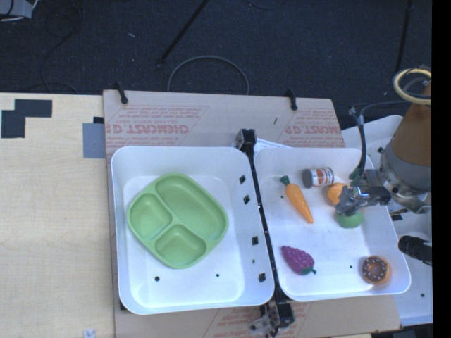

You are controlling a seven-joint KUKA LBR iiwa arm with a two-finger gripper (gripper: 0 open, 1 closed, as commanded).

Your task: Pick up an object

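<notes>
The right bin [331,287] holds a toy carrot [298,199], a small tin can lying on its side [318,177], a purple grape bunch [298,259], a chocolate doughnut [375,269], an orange piece [335,192] and a green round piece [349,220]. My gripper [350,204] hangs low at that bin's right side, directly over the green piece and beside the orange one. Whether anything sits between its fingers is hidden.
The left bin [141,287] carries a green divided plate [177,220]. A black divider [257,217] runs between the bins. The arm's grey body [412,153] comes in from the right. Cardboard lies under the bins, pale wood bench to the left.
</notes>
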